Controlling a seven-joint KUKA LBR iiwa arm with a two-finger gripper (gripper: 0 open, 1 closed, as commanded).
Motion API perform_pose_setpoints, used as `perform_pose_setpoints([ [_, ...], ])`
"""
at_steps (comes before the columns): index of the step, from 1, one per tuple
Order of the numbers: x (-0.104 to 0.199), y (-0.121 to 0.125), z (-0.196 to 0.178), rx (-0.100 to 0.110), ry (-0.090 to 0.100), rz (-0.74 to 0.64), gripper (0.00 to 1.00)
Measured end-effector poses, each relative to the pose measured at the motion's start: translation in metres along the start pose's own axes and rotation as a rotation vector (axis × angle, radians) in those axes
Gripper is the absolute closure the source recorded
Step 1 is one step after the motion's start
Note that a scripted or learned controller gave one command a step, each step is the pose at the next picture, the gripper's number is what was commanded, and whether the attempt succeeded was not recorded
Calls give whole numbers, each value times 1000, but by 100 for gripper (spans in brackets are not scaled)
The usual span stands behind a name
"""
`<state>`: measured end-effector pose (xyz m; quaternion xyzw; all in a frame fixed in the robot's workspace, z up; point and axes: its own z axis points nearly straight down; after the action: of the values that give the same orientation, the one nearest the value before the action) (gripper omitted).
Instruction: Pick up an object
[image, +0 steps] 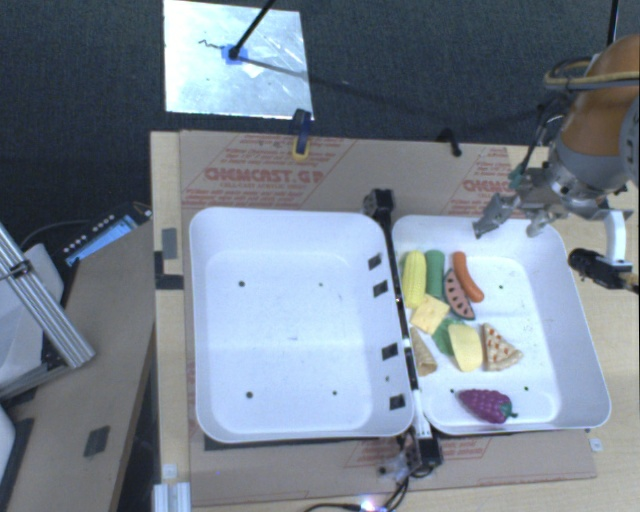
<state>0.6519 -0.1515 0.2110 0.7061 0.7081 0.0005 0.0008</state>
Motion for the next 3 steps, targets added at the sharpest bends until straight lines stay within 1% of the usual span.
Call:
perform_pose_setpoints([
  [1, 35, 7, 93, 4, 2, -4, 0],
  [2, 33, 9, 77, -3, 0, -4, 100],
  [3, 192, 20, -40, -15, 8, -18, 100],
])
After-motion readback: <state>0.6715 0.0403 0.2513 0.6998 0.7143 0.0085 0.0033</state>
